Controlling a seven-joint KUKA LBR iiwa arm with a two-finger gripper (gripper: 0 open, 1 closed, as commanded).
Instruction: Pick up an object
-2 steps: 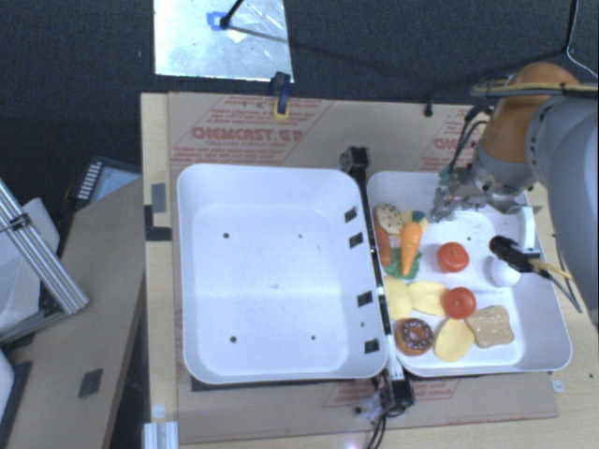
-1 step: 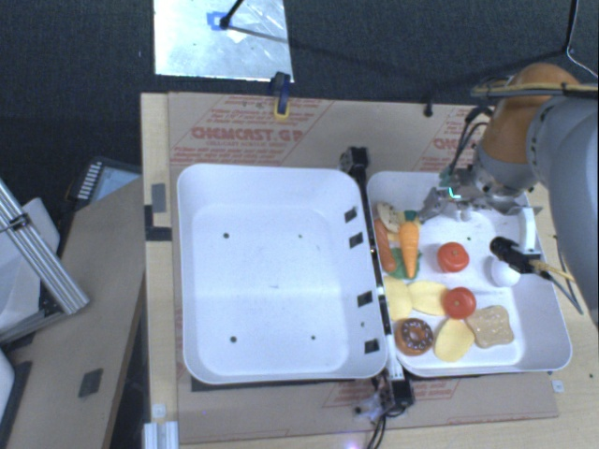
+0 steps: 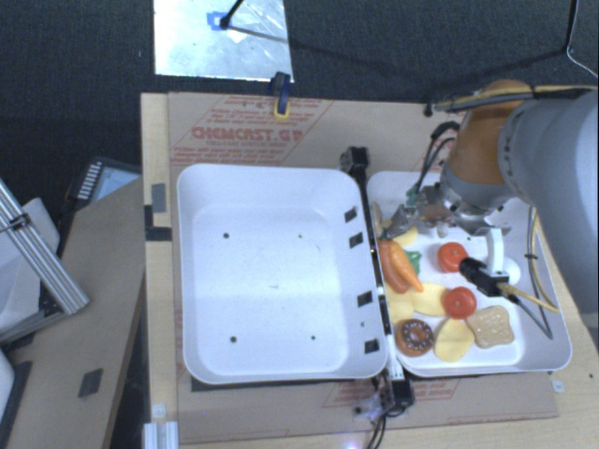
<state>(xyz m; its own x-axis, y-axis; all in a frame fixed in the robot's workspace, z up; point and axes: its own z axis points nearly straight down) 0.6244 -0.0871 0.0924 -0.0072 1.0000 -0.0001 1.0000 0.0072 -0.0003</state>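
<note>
- Dark carpet-like flooring is surrounding the tabletop, which is lying under a brown cardboard sheet printed "CHEMCAST GP" in red.
- Left bin, smooth white plastic with rounded corners, is sitting beside the right bin, their rims touching.
- Toy foods are lying in the right bin: a glossy orange carrot, two round red tomatoes, a chocolate-glazed doughnut, pale yellow pieces and a tan toast slice.
- Gripper is hovering low over the right bin's far left corner, just above the carrot; whether the jaws are apart or together cannot be told.
</note>
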